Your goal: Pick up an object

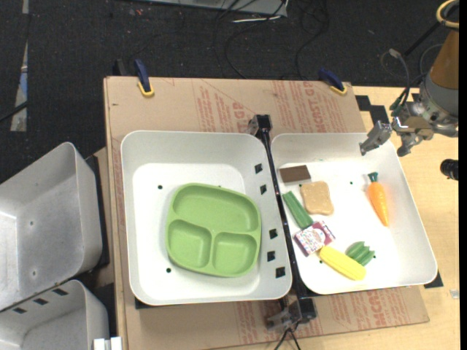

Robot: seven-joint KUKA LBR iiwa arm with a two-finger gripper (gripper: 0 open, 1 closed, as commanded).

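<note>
Carrot [379, 201], the toy nearest the gripper [389, 138], is judged the likeliest pick; it lies in the right bin [416, 217] close to the right-hand wall, leaf end toward the far wall, well apart from the other items.

Largest items first. Bench [190, 97]: cardboard-covered, bearing both bins side by side. Left bin [139, 217]: holds a green divided plate [214, 230], lying flat. Arm [443, 79]: enters at the upper right, wrist over the far right corner of the right bin. Gripper: fingers stand apart with nothing between them, poised at the bin's far rim, clear of all contents.

Smaller contents of the right bin: a slice of bread [317, 197] with a brown block [295, 173] just beside its far edge; a long green vegetable [297, 208] near the dividing wall; a yellow piece [341, 262] touching a pink packet [314, 238]; a small green piece [360, 251] beside the yellow one.

Recommendation for the step in hand: bring the gripper over the carrot's thick middle, turn the fingers to span its width rather than its length, and descend straight. The bin wall is close; the outer finger needs room there. The tapered tip is likely to slip, so avoid it.
</note>
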